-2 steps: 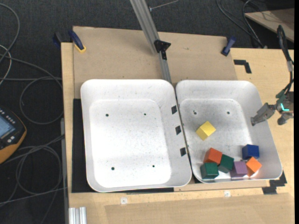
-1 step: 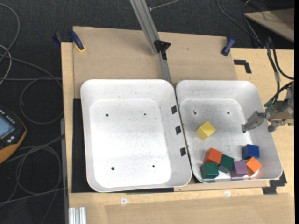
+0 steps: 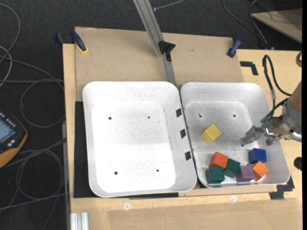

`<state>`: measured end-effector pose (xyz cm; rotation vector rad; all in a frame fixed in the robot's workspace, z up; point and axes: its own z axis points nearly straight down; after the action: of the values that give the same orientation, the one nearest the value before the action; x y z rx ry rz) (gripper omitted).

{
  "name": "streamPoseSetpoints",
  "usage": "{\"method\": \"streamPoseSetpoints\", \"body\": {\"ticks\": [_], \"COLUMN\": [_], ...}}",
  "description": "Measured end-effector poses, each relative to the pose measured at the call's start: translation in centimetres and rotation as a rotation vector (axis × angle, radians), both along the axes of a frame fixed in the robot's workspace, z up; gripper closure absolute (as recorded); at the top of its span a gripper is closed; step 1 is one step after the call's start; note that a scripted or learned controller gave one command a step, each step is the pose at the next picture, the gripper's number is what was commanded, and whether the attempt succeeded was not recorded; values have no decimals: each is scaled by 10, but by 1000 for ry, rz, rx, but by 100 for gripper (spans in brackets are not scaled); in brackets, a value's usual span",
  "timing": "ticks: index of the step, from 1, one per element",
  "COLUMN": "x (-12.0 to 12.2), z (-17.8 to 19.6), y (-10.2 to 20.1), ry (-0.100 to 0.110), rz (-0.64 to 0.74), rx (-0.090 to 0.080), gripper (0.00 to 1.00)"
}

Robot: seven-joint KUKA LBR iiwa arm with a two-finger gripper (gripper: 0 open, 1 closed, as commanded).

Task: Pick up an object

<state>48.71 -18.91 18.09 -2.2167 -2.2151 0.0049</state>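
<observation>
My tool (image 3: 259, 134) hangs open and empty over the right bin (image 3: 192, 96), above the blue block (image 3: 257, 155); the yellow block (image 3: 211, 133) lies just beside it.

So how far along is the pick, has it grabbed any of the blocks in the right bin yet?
Nothing looks picked yet. All the blocks lie on the right bin floor: yellow block alone mid-bin, the rest clustered at the near edge. In hand: the pincer hangs over the bin's right side, above the blue block, with nothing visible between its fingers. Left: descend, close on a block and lift.
</observation>
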Motion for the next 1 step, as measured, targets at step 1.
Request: {"method": "streamPoseSetpoints", "body": {"ticks": [1], "x": [-2], "z": [-44], "y": [6], "ry": [-2], "rz": [1], "rx": [0], "gripper": [0]}}
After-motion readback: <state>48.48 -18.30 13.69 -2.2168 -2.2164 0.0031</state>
